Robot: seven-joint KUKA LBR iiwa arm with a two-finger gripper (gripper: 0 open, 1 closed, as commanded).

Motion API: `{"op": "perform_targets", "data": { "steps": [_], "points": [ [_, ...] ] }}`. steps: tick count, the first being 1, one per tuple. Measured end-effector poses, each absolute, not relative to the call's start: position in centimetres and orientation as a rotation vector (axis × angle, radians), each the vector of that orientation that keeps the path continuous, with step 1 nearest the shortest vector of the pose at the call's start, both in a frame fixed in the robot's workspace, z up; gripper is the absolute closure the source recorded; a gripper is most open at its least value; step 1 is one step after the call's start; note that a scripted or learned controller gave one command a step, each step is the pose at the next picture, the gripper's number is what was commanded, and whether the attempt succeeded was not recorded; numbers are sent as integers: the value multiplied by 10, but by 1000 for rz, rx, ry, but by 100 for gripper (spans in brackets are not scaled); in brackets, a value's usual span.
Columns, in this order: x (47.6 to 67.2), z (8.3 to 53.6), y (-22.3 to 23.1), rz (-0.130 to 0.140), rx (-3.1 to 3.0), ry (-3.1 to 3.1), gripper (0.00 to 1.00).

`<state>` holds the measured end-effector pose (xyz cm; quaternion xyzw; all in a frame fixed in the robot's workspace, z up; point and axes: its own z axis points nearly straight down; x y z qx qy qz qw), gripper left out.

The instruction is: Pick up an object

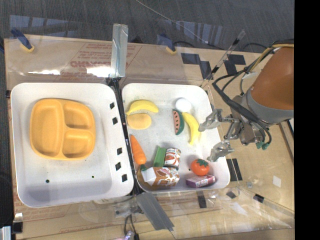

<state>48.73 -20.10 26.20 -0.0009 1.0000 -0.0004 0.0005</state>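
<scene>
My gripper hangs over the right edge of the right bin, its two fingers spread apart with nothing between them. One fingertip is near a yellow banana, the other near a red tomato. Also in this bin lie a second banana, a tan potato-like piece, a watermelon slice, a white round object, a carrot, a can, a green block, a brown package and a purple box.
The left bin holds an orange divided plate. A grey strap runs along the seam between the bins. Cables trail from the arm over the bench at right.
</scene>
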Motion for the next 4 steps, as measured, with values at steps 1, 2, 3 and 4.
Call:
{"op": "perform_targets", "data": {
  "steps": [1,2,3,4],
  "points": [
    [531,154,-206,4,214,3142,0],
    [540,93,-207,1,634,3077,0],
    [541,93,-207,0,632,3077,0],
    [541,93,-207,0,632,3077,0]
  ]
}}
